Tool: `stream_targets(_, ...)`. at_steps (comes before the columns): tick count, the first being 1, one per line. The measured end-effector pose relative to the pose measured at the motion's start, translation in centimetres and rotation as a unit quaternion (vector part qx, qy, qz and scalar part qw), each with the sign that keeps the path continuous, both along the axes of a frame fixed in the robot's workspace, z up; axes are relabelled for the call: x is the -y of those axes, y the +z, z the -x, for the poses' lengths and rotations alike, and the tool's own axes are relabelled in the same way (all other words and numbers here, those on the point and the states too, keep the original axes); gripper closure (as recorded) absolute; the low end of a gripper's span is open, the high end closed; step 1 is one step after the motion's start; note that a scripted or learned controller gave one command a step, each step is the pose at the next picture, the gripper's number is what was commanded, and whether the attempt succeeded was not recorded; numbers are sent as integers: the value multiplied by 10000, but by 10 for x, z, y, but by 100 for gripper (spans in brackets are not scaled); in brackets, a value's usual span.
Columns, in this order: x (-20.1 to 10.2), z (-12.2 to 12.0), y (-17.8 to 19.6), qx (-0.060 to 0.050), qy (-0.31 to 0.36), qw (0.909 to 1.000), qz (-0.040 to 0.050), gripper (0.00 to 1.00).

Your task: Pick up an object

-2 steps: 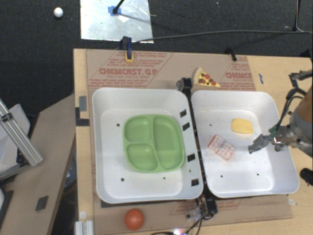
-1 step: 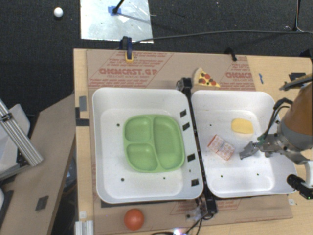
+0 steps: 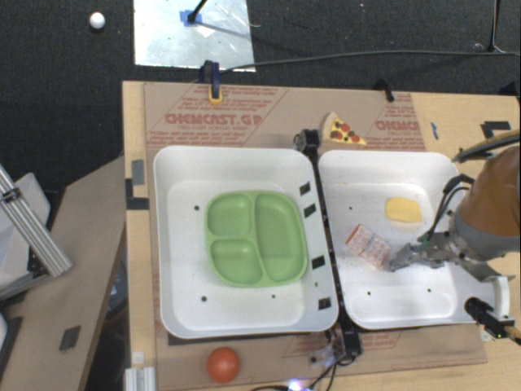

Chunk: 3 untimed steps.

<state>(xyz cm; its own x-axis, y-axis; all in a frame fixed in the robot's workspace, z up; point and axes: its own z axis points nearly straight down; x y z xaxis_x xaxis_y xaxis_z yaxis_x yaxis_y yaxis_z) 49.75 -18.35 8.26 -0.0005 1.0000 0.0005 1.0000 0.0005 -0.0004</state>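
Arm [image 3: 488, 218]: orange band above grey wrist; black cables looped alongside; grey metal gripper [image 3: 400, 259].

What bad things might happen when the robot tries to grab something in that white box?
The gripper sits right beside the small red-and-white packet. That packet looks flat and thin, so the fingers may slide over it or just push it along. The yellow piece lies close behind, so a clumsy try might knock it. The packet might also be shoved toward the divider between the bins, where it looks harder to reach.
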Motion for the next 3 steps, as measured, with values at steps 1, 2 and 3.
stream_targets(1, 0, -1, 13, 21, 2, 10000, 6, 100)
stream_targets(2, 2, -3, 77, 32, 17, 10000, 14, 100)
stream_targets(3, 2, -5, 123, 34, 18, 10000, 14, 100)
